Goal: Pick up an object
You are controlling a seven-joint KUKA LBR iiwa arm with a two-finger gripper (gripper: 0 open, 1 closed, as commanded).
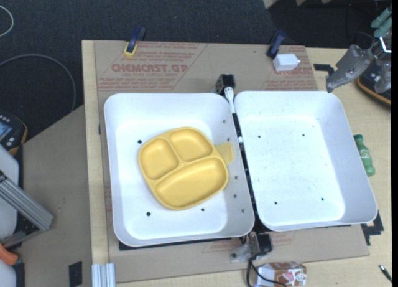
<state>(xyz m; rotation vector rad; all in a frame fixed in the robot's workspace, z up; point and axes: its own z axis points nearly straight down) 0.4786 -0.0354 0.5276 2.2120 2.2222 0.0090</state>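
Note:
A yellow divided plate (182, 167) with three compartments lies flat in the left white bin (118, 155), a little left of the bin's middle. A small pale yellow flat piece (226, 152) pokes out from under the plate's right edge. My gripper (341, 75) is at the upper right, outside both bins, just beyond the far right corner of the right white bin (298, 155). It is far from the plate and I see nothing held in it.
Both bins rest on a brown board (186, 61). Clamps (133, 41) and a small white block (286, 62) sit along the board's far edge. A green object (364, 155) lies beside the right bin's right rim. Cables and hardware lie at the front.

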